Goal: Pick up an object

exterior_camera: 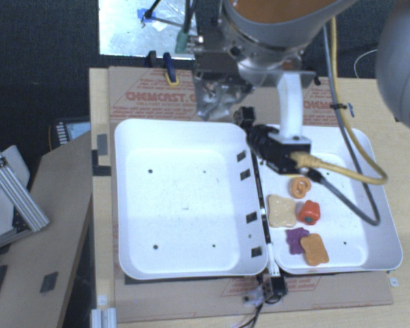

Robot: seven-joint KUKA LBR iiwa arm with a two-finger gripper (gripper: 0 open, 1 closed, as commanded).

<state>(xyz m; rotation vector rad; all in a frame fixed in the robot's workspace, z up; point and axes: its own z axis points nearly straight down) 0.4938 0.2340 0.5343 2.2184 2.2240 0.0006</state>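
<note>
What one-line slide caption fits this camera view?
KUKA arm poised above two white bins, with small toy food pieces clustered in the right bin.

red "CHEMCAST" lettering, printed on brown board (150,96) behind the bins

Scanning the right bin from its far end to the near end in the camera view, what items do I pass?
Orange ring → cream slab → purple piece → orange-brown piece. The red-orange item sits beside the slab, so its place is unclear.
</note>
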